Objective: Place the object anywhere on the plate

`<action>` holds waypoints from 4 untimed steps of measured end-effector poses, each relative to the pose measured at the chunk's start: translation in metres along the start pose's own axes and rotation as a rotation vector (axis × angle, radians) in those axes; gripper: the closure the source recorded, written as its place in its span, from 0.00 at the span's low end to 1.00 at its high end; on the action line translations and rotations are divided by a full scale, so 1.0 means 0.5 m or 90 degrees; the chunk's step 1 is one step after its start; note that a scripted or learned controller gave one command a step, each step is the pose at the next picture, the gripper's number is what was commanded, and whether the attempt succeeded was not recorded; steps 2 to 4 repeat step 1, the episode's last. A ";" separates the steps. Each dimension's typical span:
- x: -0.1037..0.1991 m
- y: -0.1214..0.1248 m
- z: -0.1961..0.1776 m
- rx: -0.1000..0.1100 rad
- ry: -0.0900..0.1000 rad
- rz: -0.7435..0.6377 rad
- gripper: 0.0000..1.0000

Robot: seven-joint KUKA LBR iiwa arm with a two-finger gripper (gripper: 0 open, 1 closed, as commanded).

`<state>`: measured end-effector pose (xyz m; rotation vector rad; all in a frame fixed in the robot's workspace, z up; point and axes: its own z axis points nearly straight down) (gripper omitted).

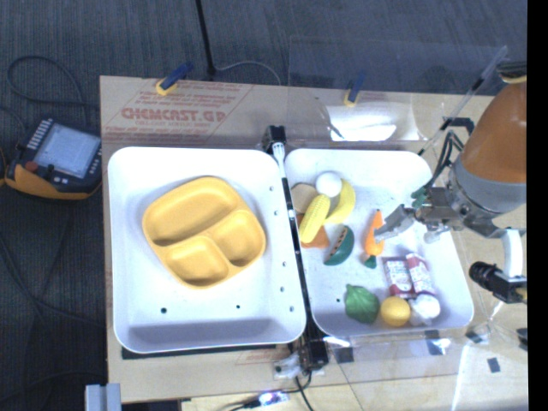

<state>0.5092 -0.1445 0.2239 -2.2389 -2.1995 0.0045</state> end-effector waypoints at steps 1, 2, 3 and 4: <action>-0.083 -0.039 0.052 0.000 0.000 -0.251 0.00; -0.083 -0.039 0.052 0.000 0.000 -0.251 0.00; -0.083 -0.039 0.052 0.000 0.000 -0.251 0.00; -0.083 -0.039 0.052 0.000 0.000 -0.251 0.00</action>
